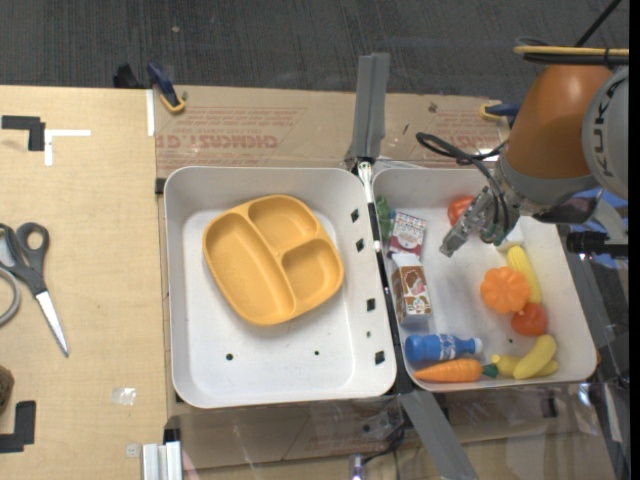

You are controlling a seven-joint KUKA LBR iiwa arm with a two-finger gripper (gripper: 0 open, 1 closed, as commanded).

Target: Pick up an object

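The camera view looks down on two white bins sitting side by side. The left bin (200, 368) holds a yellow plate (273, 258) with three sections. The right bin (580, 298) holds the toy food, and this is where the arm (560, 118) is working. The gripper (462, 236) hangs low over the back part of the right bin, tipped down and to the left. I cannot tell how the gripper is set, because it looks small, dark and blurry here, and nothing can be seen in its grasp. A red round thing (460, 209) sits just behind the gripper, partly hidden by it. An orange fruit (503, 290) lies near the gripper, a little to the right and toward the front. A long yellow piece (522, 270) lies just beside the orange fruit, running from back to front along the right wall. Two small packets (408, 268) lie to the left of the gripper, near the wall between the bins. A blue bottle (441, 348) and a carrot (450, 371) lie on their sides at the front, well apart from the gripper. I think the red round thing is the closest one to grab, since it is almost under the gripper.
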